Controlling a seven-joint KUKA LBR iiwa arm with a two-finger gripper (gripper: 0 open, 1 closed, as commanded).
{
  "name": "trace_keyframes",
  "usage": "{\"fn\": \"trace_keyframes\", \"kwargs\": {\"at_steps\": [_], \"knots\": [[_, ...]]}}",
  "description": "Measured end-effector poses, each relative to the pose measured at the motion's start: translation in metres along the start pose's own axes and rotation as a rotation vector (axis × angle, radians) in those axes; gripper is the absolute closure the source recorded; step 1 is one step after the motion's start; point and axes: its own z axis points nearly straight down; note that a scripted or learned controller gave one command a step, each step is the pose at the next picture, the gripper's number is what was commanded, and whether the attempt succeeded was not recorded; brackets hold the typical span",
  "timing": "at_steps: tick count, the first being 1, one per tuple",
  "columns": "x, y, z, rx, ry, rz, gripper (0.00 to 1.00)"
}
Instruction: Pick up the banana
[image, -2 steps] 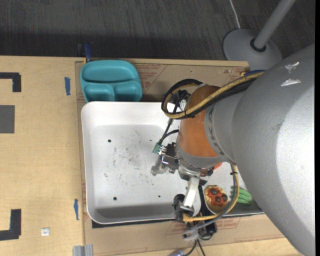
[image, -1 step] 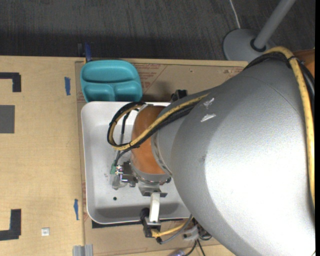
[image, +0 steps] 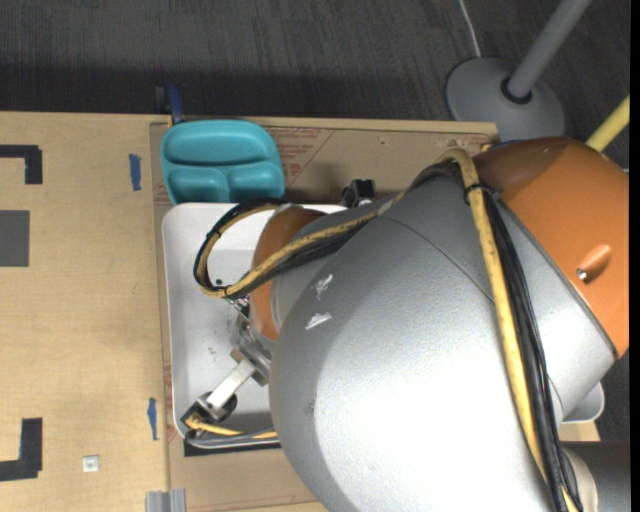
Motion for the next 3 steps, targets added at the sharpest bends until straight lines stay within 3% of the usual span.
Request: {"fn": "trace_keyframes", "kwargs": {"at_steps": [1, 2, 3], "knots": [[-0.028, 0.033, -0.092, 0.005, -0.008, -0.043, 0.0], [-0.003, -0.002, -0.005, 0.009, -0.007, -0.65, 0.0], [-0.002, -0.002, -0.015, 0.009, -0.006, -0.648, 1.0]]}}
